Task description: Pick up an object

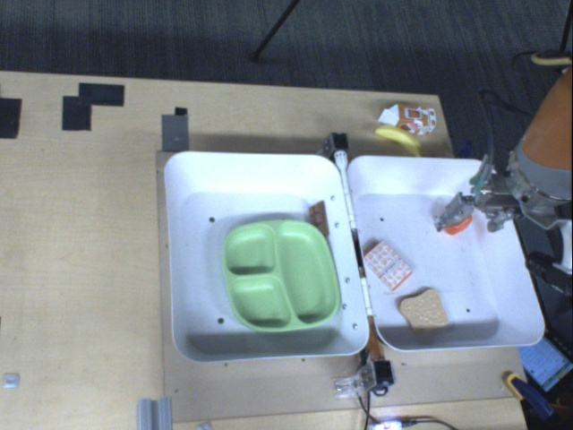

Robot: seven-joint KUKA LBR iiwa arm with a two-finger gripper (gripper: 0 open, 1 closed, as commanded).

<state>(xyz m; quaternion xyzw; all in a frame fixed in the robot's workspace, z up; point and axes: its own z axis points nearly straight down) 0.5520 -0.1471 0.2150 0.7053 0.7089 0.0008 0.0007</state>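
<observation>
Reaching in from the right over the right-hand shallow white bin (pixel 501 330), and hanging above its far right part: the grey arm with the orange band (pixel 551 137), carrying the two-finger tool (pixel 472 220). Standing spread apart, with nothing pinched between, the tool's two prongs. Lying on the bin floor just beside the left prong's tip, possibly touching it: a small orange-red object (pixel 457 226). Resting nearer the front of the same bin, well apart from the tool: a pink-and-white checked flat packet (pixel 387 265) close to the dividing wall, and near it a tan, toast-like slice (pixel 423 310). Sitting in the left-hand white bin (pixel 192 240): a light green three-compartment plastic tray (pixel 282 274), with a small brown piece (pixel 317 213) showing just beside its far right corner. Lying on the pale wooden worktop (pixel 81 258) beyond the right bin: a yellow curved item (pixel 397 136) touching a white-and-orange wrapper (pixel 410 116).
</observation>
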